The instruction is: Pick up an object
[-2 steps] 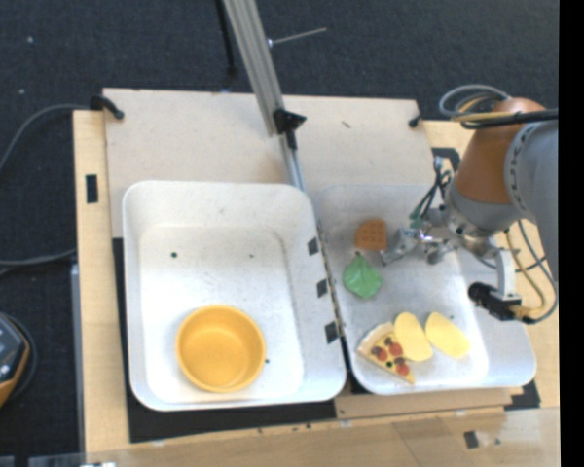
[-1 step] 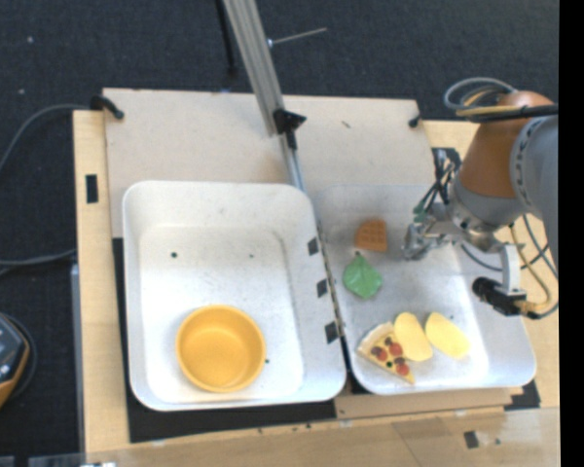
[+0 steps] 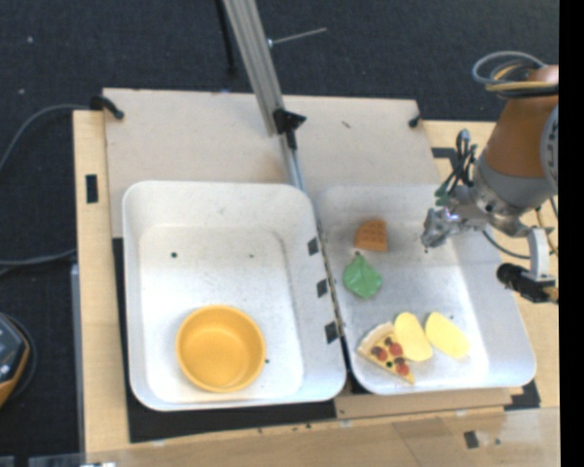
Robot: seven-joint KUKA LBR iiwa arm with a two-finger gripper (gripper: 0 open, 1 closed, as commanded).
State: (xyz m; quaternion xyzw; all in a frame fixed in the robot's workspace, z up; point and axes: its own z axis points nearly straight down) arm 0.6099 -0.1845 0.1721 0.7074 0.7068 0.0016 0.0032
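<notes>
The right bin [image 3: 487, 358] holds an orange-brown piece [image 3: 372, 235] near its back, a green lump [image 3: 362, 278] just below it, and at the front a pizza slice [image 3: 385, 351], a yellow piece [image 3: 411, 336] and another yellow piece [image 3: 447, 335]. A yellow bowl [image 3: 221, 347] sits in the left bin [image 3: 156, 212]. My gripper [image 3: 436, 230] hangs over the back right of the right bin, to the right of the orange-brown piece, apart from it. Nothing shows between its fingers.
A slanted aluminium post [image 3: 258, 61] rises from the bench behind the bins. The arm's orange band [image 3: 516, 144] stands at the right edge. Cables and a black clip [image 3: 511, 276] hang beside the right bin's right wall.
</notes>
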